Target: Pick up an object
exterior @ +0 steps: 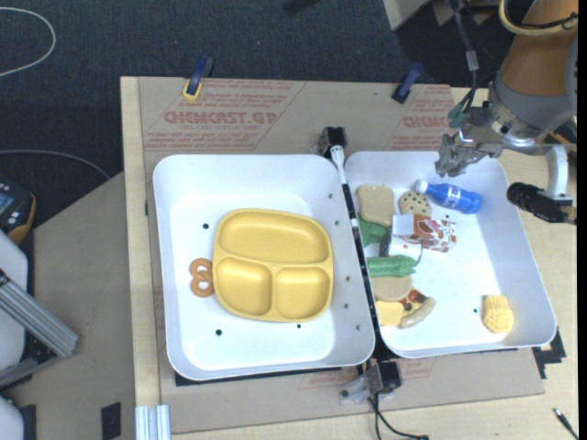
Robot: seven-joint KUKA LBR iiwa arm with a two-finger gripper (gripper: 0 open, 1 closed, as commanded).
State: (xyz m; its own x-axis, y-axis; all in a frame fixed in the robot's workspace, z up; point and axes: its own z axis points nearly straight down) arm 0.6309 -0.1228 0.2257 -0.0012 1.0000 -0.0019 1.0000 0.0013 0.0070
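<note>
The blue bottle (456, 196) lies at the right bin's (527, 255) far edge, just below the claw (454, 159), whose grip state cannot be told. Approach step; next, a descent onto it.

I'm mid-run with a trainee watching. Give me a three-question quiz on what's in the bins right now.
1. True or false: the yellow divided tray lies in the right bin.
2. What lies against the tray's left edge? A) pretzel B) blue bottle C) corn cob
3. Fill in: the gripper hovers near the right bin's ____ edge, just above the blue bottle.

Key: 1 false, it is in the left bin. 2 A. 3 far.
</note>
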